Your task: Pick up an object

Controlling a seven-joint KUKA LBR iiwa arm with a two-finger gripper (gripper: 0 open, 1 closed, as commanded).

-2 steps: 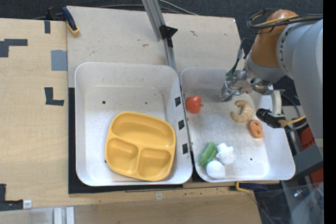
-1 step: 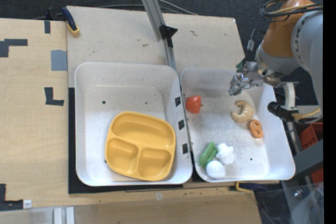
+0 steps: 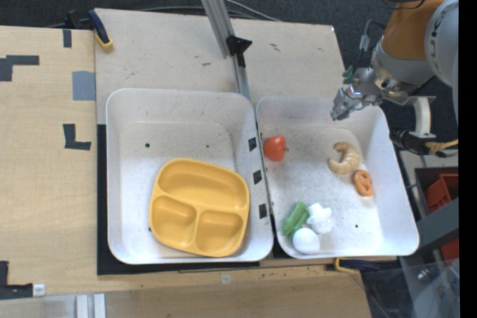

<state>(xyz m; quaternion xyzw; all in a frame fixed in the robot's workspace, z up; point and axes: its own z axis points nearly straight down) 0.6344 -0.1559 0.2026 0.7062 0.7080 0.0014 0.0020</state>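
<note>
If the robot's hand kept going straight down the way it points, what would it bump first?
Probably the bare white floor of the right bin, near its top edge. The hand points down there; the croissant lies nearer us, though depth is unclear.

- We see a red tomato (image 3: 274, 148) at the right bin's left wall, mid-frame.
- A tan croissant (image 3: 344, 159) curls right of center; an orange slice (image 3: 363, 182) lies just below-right.
- Lower down, a green vegetable (image 3: 295, 218), white floret (image 3: 320, 217) and white egg (image 3: 305, 240) cluster together.
</note>
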